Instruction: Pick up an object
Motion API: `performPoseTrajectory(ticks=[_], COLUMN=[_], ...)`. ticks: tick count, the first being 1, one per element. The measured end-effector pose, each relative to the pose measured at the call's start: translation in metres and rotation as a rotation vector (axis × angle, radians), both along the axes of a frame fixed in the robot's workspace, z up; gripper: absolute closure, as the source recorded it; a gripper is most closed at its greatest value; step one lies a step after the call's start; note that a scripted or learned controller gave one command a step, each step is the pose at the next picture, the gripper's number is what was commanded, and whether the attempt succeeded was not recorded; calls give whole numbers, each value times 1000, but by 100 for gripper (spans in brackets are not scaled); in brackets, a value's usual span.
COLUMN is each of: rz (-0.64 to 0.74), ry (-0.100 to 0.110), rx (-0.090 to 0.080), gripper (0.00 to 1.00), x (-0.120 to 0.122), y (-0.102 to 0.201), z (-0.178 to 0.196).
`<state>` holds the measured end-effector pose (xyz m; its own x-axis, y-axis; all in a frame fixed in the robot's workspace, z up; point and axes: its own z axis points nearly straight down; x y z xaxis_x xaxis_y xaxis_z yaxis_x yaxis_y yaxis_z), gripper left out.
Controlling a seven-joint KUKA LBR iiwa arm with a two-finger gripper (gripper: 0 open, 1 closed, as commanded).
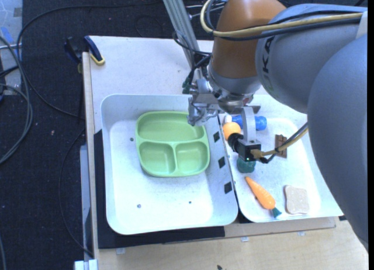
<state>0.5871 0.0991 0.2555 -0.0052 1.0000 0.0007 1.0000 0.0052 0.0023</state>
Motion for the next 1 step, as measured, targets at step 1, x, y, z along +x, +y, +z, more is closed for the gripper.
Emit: performPoseTrajectory(ticks=[1], rz=[-2], ry=[2], rx=[-1], gripper=[0], x=[-1], y=[-2], z=[0])
